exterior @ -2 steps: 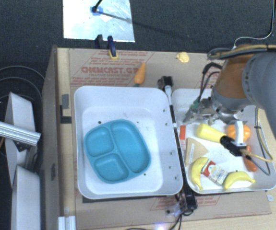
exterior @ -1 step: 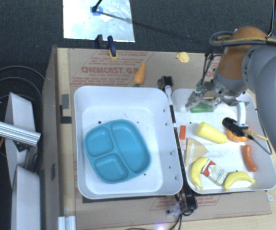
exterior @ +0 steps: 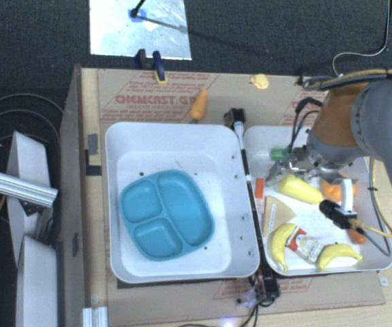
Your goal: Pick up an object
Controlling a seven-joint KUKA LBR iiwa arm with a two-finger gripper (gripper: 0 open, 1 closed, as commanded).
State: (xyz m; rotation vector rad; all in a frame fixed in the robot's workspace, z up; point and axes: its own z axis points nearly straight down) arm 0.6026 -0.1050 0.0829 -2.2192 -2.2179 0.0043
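My gripper (exterior: 282, 171) reaches down into the far left part of the right bin (exterior: 380, 264), below the arm's orange band. It hangs just above the left end of a yellow lemon-shaped thing (exterior: 300, 189). A small green thing (exterior: 278, 154) lies right behind it. Also in this bin are a pale cheese wedge (exterior: 278, 213), a banana (exterior: 280, 242), a second banana (exterior: 338, 254), a red and white packet (exterior: 305, 245) between them, and an orange thing (exterior: 330, 191) partly hidden by the wrist. Nothing shows between the fingers.
The left bin (exterior: 134, 142) holds a blue divided plate (exterior: 166, 213). On the cardboard behind the bins lie a toy carrot (exterior: 198, 105) and a small yellow thing (exterior: 260, 82). A blue and yellow clamp (exterior: 151, 61) sits at the far edge.
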